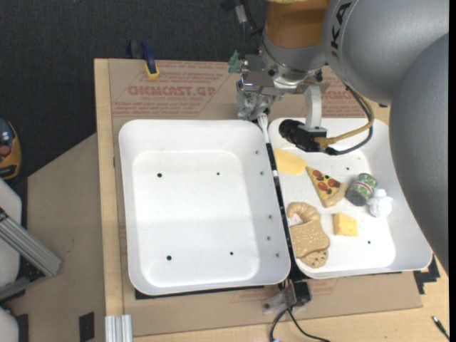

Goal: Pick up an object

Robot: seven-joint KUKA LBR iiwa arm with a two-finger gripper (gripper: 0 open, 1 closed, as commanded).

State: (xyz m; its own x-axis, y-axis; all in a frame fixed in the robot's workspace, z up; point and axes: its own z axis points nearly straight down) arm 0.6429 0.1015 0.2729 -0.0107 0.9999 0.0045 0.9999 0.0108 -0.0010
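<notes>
gripper hangs over right bin far rim | fingers state: can't tell, blurry | your targets cluster below: pizza slice, cheese cube

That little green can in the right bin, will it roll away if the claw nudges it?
Probably yes. The green can looks round and lies on its side on the smooth floor of the right bin, so a nudge may roll it. It looks small and probably light. The white piece beside it might stop a roll that way.
</notes>
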